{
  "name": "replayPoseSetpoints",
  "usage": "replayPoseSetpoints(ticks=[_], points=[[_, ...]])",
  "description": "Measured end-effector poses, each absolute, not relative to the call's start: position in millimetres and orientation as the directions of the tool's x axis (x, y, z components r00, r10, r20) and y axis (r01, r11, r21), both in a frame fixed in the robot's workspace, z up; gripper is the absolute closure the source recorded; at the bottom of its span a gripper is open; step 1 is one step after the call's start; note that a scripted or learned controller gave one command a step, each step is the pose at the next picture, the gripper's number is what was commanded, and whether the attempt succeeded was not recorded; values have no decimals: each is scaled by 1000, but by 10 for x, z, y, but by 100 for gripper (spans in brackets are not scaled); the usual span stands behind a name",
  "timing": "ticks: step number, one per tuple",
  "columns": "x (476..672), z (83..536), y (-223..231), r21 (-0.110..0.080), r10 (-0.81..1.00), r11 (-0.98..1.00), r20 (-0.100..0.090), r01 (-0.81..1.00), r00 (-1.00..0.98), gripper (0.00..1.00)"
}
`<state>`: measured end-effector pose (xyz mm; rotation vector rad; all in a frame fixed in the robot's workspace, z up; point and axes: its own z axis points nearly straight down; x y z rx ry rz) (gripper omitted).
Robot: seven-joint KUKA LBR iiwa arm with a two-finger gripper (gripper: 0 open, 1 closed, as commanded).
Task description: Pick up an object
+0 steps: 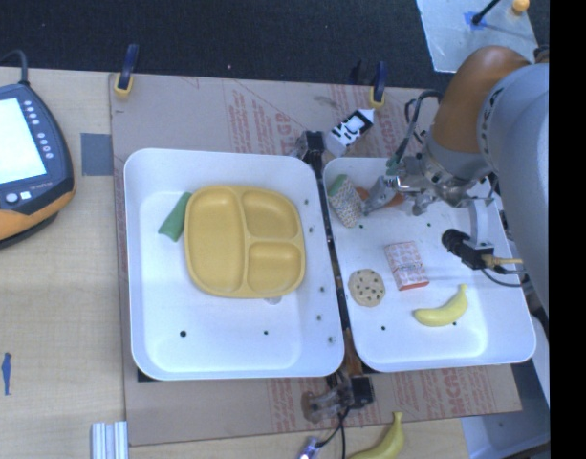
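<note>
Cardboard-covered bench, two white bins side by side; your gripper (393,187) sits low at the far edge of the right bin (503,347), jaw opening can't tell, nothing visibly held. Closest object is an orange piece (379,194) beside a patterned cup (345,202), so crowding could cause a miss. Right bin also holds packet (405,263), cookie (367,287), banana (442,308); left bin (154,338) holds yellow tray (244,239), green piece (175,215).

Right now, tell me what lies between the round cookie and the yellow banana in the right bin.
Bare white bin floor separates the round cookie from the yellow banana, seen in the camera view. The red-and-white packet sits just above that gap, not in it.
</note>
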<state>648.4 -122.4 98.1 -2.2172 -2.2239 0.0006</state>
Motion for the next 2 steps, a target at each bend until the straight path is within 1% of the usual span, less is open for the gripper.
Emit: replayPoseSetpoints(ticks=[1,2], points=[[5608,913,-1083,-5,1000,5,0,1000,-5,0],[5608,1015,-1092,-7,1000,6,0,1000,-6,100]])
